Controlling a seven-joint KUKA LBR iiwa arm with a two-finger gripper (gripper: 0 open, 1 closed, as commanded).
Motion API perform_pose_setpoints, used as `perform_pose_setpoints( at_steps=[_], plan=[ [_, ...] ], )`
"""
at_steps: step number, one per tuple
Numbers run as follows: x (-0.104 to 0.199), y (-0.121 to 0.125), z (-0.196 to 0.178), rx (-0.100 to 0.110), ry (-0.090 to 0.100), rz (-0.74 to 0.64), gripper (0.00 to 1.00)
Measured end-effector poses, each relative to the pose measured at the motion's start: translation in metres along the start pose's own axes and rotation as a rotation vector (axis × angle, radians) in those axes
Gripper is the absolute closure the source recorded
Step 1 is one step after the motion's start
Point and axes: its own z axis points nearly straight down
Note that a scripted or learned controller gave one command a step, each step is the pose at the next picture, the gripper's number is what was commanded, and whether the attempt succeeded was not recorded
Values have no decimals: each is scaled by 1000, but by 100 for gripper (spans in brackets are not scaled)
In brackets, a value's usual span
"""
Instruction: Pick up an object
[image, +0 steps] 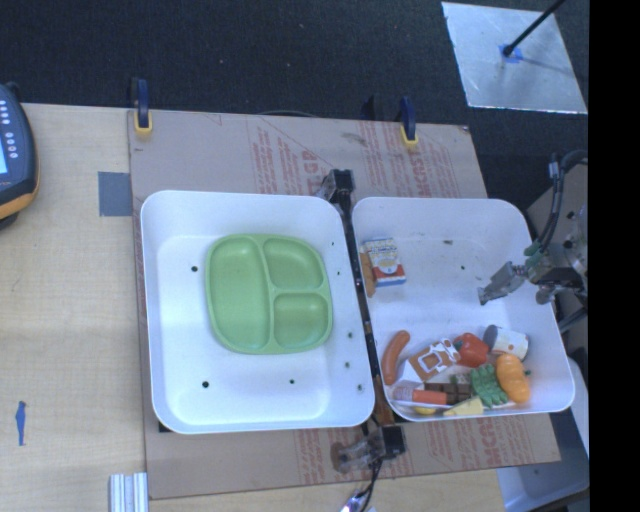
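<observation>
1. We count two white bins side by side on the bench: the left bin (170, 330) and the right bin (450, 225), their inner rims touching along the middle.
2. The left bin holds one thing — a green plate (268, 293) with three compartments, lying flat a little toward the bin's far edge and near its right rim.
3. In the right bin, one small carton (383, 262), orange and white, lies alone by the left rim, toward the far edge.
4. The other things crowd the right bin's near edge. We make out one sausage (395, 353) lying at a slant by the left rim, one red tomato (472, 351), one orange fruit (513, 381) near the near-right corner, one green leafy piece (487, 385) just beside it, and one small white cylinder with a dark end (505, 341) beyond them.
5. Between the sausage and the tomato sits a brown-and-white packet (436, 362) — the pieces beneath it along the rim are too jumbled to count.
6. One gripper (497, 289) reaches in over the right bin's right rim, above bare white floor, well apart from the carton and short of the pile. We cannot tell how it stands, and we see nothing in it.
7. Two clamps (143, 108) hold the cardboard at the bench's far edge.
</observation>
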Motion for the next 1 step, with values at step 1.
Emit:
perform_pose_setpoints(
  at_steps=[1],
  plan=[
    [-14, -16, 124, 8, 0, 0, 0]
  ],
)
